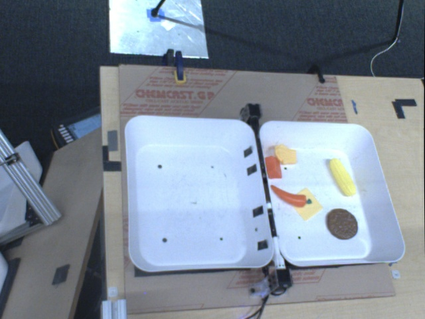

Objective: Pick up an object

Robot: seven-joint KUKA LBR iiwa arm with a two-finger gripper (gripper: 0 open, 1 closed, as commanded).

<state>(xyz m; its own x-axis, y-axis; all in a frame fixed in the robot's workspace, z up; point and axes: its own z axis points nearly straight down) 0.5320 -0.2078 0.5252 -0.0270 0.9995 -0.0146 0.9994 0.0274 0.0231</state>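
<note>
Two white bins side by side on bench, lined w/ brown protective sheet [219,88] printed "CHEMCAST". Left bin [192,198] white inside, a few small dark dots on the floor. All loose items sit in right bin [375,151], i.e. candidates for the pick:

- Toy corn cob [342,177], yellow, lying slantwise in upper right part of bin, apart from everything else.
- Round brown disc [342,224], cookie or patty, can't tell which; near front right, below the corn, just right of the cheese, not touching it.
- Red chili pepper [289,195] w/ green stem end, lying approx. mid-bin near the left wall, stem end overlapping the cheese.
- Yellow cheese slice [310,209], flat, square, turned corner-on, partly under the pepper's stem end.
- Orange-red block [273,167] close to the left wall, above the pepper.
- Pale yellow-orange piece [286,154], touching or just beside the red block's upper right corner; exact kind not clear.

Black clips [252,170] spaced along the seam btwn bins. Blue-and-yellow clamp [178,66] at bench's far edge. Shiny metal sheet [158,17] on dark floor beyond. Aluminium rail [26,185] at far left.

Claw state: can't tell.
</note>
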